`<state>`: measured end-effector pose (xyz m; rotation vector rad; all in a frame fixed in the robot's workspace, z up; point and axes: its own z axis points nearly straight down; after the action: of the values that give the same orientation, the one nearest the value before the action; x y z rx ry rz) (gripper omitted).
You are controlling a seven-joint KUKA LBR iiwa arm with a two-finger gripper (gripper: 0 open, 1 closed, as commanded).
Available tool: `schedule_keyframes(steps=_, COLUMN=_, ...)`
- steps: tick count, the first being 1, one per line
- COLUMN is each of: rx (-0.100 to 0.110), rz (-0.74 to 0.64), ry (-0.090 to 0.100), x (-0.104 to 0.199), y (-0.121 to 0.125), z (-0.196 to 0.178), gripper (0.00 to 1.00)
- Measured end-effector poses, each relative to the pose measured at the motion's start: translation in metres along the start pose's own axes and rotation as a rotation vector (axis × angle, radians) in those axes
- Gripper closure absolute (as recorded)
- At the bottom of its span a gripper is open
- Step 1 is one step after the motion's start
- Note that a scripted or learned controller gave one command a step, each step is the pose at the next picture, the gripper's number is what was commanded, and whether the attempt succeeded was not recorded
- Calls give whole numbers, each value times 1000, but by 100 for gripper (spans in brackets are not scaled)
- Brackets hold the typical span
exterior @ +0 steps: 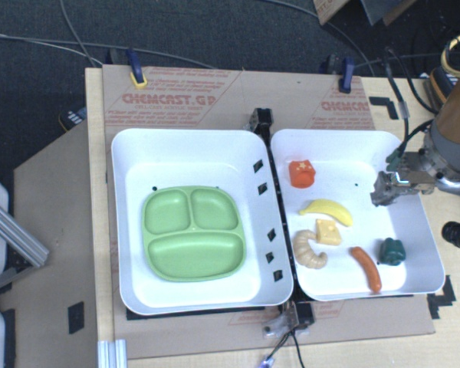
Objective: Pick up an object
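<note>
So you're looking at the approach stage here, nothing's been picked yet. The jaws (385,190) sit at the right side of the frame, over the upper right part of the right bin (368,140), and there's nothing between them. Honestly can't tell whether they're spread or pinched from this angle, too small and blurry.

All the candidates are in that right bin: a red tomato-looking thing (302,172) near the top left of it, a banana (327,210) in the middle, a pale cheese-like wedge (329,232) just below it, a croissant (310,250) lower left, a sausage (366,267) lower down, and a green broccoli-ish piece (391,251) at the lower right. The left bin (126,205) holds a green divided plate (193,232).

My read: the broccoli and banana are nearest. You'd need to pick one, centre over it, then drop straight down. The banana, wedge and croissant are crowded together, so the broccoli looks like the cleaner grab.
</note>
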<state>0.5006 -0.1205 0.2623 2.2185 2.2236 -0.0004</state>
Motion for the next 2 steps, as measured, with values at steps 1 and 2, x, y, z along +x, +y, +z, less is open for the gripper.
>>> schedule_keyframes(steps=1, rx=3, rz=-5, ry=2, x=51, y=19, z=-2, gripper=100)
schedule_keyframes(steps=2, rx=3, rz=-5, ry=2, x=105, y=48, z=5, gripper=100)
